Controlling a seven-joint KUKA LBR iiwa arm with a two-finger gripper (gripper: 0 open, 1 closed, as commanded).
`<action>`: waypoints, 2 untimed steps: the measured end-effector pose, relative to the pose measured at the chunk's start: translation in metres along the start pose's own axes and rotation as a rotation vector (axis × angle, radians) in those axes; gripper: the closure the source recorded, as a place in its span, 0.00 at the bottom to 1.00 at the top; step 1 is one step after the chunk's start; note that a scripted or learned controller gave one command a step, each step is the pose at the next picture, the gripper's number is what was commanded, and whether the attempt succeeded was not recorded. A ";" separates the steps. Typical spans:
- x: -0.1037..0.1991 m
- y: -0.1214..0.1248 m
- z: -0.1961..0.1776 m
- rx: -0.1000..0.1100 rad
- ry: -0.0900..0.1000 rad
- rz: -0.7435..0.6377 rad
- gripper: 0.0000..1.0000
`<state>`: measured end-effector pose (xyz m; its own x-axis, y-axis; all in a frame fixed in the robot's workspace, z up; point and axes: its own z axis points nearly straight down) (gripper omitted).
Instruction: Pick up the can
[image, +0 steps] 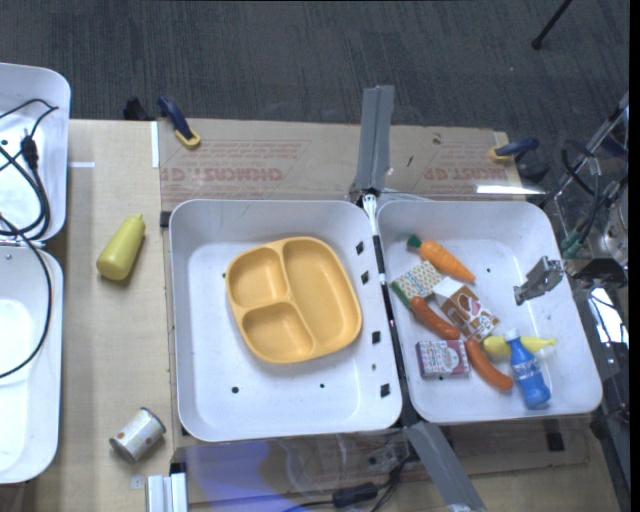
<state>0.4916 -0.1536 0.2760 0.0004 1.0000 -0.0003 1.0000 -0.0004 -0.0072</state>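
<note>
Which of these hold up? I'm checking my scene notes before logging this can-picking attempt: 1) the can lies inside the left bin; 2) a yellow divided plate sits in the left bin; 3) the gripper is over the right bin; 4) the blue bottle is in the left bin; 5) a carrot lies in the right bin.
1) False. The can lies on its side on the bench, outside the left bin, near its lower left corner.
2) True. The yellow plate sits there.
3) True. The gripper is above the right bin, by its right side.
4) False. The blue bottle is in the right bin.
5) True. The carrot lies near its top.
</note>
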 end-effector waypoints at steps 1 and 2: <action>-0.012 -0.002 -0.017 -0.002 0.000 0.044 0.00; 0.047 0.030 0.075 0.002 0.001 0.253 0.00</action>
<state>0.5213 -0.1071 0.2008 0.2511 0.9680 -0.0019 0.9679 -0.2511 -0.0091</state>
